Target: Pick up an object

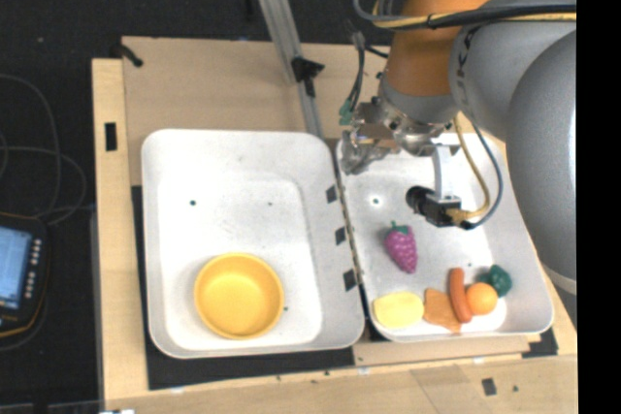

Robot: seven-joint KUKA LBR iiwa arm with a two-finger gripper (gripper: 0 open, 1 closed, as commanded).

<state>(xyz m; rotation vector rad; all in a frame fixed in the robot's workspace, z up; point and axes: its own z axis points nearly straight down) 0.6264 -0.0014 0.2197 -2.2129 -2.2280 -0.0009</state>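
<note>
My gripper (355,153) hangs over the far left corner of the right bin (383,187), close to the divider between the bins. Nothing shows between its fingers. Nearer the front of that bin lie a purple grape bunch (402,246), a pale yellow piece (398,309), an orange carrot (457,294), a round orange fruit (480,299) and a small dark green item (499,279). A yellow bowl (239,295) sits in the front of the left bin (194,179). The gripper is well behind and above the grape bunch.
A slanted metal rail (277,10) rises behind the bins. A black cable fitting (430,205) dangles from the wrist over the right bin. A tablet-like device (17,271) lies off the bench at the left.
</note>
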